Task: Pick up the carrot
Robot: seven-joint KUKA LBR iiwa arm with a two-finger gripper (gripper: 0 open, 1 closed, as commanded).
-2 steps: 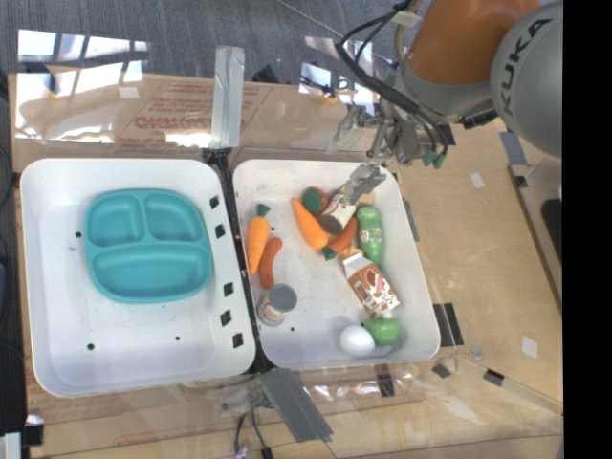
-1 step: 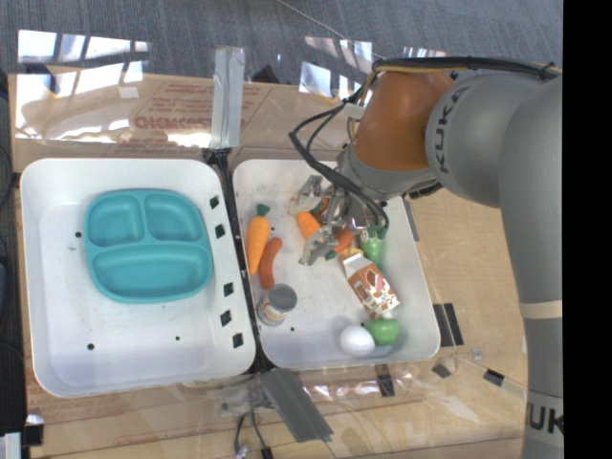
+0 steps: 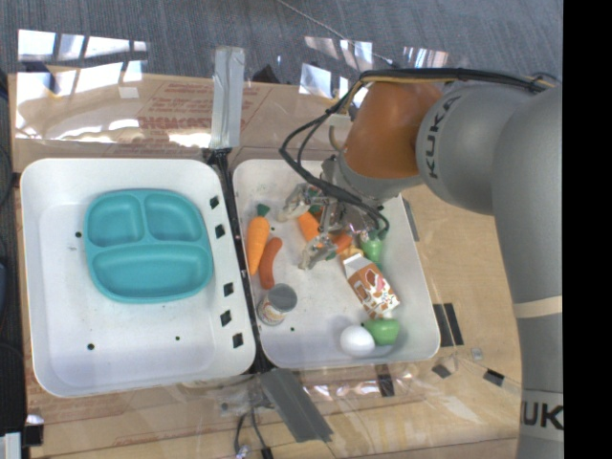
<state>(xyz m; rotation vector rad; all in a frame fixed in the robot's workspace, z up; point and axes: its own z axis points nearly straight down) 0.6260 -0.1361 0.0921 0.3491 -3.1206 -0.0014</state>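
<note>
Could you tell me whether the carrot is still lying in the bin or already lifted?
Lying in the right bin: the carrot rests flat beside the sausage, apart from the end effector.

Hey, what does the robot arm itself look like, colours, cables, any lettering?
The arm is thick, rounded and grey, with KUKA lettering in darker grey. A glossy orange band sits above the wrist. Black cables loop beside the band. The claw is small, metallic and cluttered.
</note>
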